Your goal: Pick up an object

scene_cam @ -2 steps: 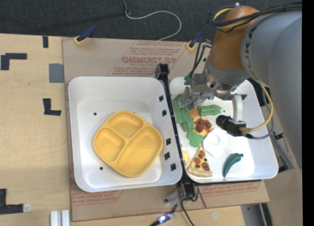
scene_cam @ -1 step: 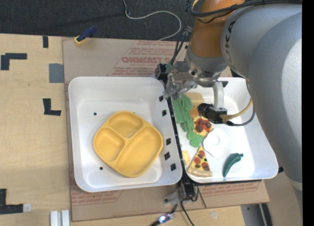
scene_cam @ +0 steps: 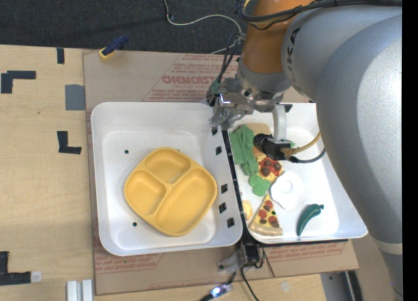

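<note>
My gripper [scene_cam: 224, 114] hangs under the orange wrist band, low over the back end of the divider between the two bins. Just below and right of it, in the right bin [scene_cam: 339, 192], lies a green leafy toy [scene_cam: 243, 147]. Further along that bin are a pizza slice [scene_cam: 270, 166], a white fried egg [scene_cam: 287, 189], a second pizza slice [scene_cam: 267, 218] and a green pepper [scene_cam: 308, 217]. The arm hides the far part of that bin. I see nothing between the gripper and these toys that looks lifted.
A yellow divided plate [scene_cam: 171, 190] lies in the left bin [scene_cam: 104, 162]. A black cable fitting [scene_cam: 269, 145] hangs from the arm over the toys. A blue and yellow clip [scene_cam: 113, 46] sits on the bench at the back left.
</note>
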Robot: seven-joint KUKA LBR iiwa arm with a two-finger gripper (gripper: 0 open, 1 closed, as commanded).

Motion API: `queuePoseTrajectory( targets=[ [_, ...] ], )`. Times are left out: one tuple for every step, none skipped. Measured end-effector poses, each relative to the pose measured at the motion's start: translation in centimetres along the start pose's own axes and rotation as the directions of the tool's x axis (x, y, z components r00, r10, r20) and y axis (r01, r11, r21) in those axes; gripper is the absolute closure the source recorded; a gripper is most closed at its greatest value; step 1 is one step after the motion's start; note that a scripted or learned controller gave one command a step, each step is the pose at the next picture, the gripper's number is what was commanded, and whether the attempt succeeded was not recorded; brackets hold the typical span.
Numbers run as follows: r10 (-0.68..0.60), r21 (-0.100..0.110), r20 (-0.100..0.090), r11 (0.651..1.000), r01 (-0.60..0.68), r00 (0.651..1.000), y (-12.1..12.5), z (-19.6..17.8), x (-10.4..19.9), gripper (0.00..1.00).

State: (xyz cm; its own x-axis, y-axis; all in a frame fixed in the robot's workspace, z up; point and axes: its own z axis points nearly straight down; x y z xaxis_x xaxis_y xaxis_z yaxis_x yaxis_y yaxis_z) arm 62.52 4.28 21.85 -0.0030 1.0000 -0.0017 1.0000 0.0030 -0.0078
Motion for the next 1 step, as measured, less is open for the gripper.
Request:
queuePoseTrajectory(
  targets=[
    [0.003,0.002,0.001,1.0,-0.003,1.0,-1.45,0.56,-1.28,1.0]
  ],
)
